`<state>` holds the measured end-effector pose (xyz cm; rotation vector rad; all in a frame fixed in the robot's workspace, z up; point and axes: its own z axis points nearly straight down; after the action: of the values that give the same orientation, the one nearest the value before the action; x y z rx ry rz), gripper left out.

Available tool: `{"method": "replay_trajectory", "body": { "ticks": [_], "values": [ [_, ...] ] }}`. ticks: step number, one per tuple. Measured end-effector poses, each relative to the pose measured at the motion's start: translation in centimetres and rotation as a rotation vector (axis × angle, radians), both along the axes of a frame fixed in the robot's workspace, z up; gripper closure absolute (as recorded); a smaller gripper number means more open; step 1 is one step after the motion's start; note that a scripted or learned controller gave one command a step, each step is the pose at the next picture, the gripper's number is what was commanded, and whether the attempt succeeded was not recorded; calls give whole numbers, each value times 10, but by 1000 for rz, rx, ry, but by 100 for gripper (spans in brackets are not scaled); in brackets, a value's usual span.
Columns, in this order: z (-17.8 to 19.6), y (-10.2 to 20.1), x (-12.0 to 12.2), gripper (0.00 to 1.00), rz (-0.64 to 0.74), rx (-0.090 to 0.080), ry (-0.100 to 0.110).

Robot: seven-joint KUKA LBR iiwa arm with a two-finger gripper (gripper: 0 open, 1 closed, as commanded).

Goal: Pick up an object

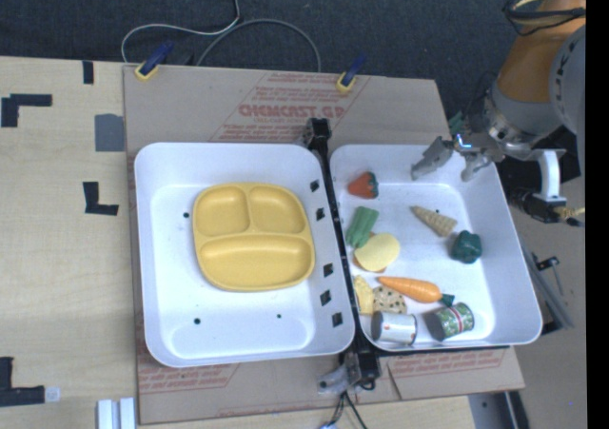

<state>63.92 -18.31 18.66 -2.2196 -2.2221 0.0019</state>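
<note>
My gripper hangs over the far edge of the right bin, its two fingers spread apart with nothing between them. Below it in the right bin lie a red strawberry-like piece, a green pepper, a yellow round slice, a tan cone, a dark green broccoli, an orange carrot, a holed cheese piece, a silver can and a green-labelled can.
The left bin holds a yellow divided plate. Black clips run along the divider between the bins. A cable loops behind the cardboard sheet. The arm's orange band stands at the upper right.
</note>
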Motion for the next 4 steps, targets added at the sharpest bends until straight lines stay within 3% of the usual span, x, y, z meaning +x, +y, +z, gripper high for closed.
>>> {"method": "replay_trajectory", "body": {
  "ticks": [1, 3, 4],
  "values": [
    [-105, 80, 20, 0, 7, -3, -4],
    [-101, 83, 30, 0, 0, -3, -3],
    [-100, 51, 30, 0, -2, -1, -4]
  ]
}}
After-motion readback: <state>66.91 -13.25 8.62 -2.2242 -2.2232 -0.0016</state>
